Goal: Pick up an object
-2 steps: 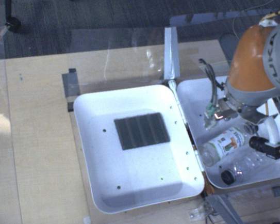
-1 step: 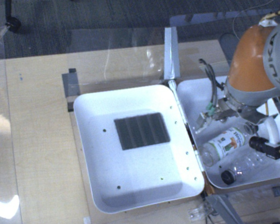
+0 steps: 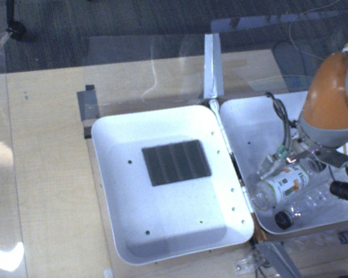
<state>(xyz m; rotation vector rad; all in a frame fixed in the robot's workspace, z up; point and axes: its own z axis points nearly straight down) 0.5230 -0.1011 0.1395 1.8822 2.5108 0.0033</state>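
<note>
End effector [image 3: 288,155] state cannot be determined. Clear plastic bottle with white label [image 3: 283,185] lies directly below it, long axis running left-to-right, slightly tilted, within right white bin [image 3: 243,125].

One fixed camera looks down aslant on both bins [image 3: 158,121].

Matt white bins [image 3: 118,176], pale wooden bench [image 3: 48,206]

At the right of the frame, the arm [image 3: 340,100] shows a rounded orange band under a grey casing with dark lettering; black cables [image 3: 281,116] loop beside it toward a silvery metal wrist
</note>
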